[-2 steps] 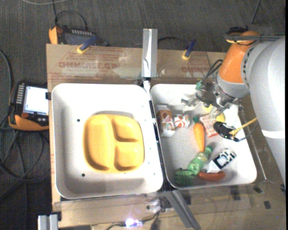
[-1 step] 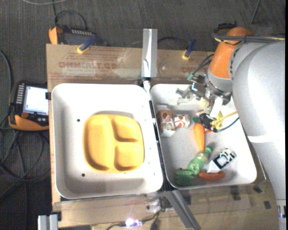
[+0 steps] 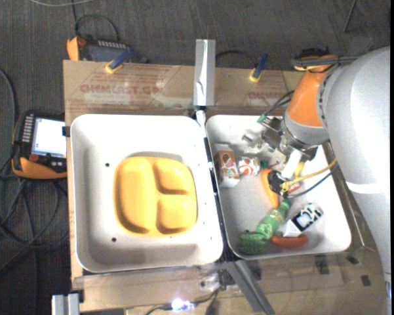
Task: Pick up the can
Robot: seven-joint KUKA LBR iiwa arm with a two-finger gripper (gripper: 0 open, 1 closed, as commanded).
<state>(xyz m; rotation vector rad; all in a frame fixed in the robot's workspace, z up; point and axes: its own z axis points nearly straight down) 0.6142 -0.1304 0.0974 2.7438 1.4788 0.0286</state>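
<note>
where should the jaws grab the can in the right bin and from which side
Grip the can across its round body, coming straight down from above. It lies on its side on the bin floor, long axis roughly left to right, so the jaws should probably close across the short width. The gripper is just to its right; the bin's left wall sits close, leaving little room for a side approach.

Even overhead light; white bins glare slightly; soft shadows; mild overall blur

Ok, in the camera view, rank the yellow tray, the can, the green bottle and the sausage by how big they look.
1. Yellow tray, by far the largest.
2. Green bottle.
3. Can and sausage look too alike to rank; the can is partly under the gripper.
</note>
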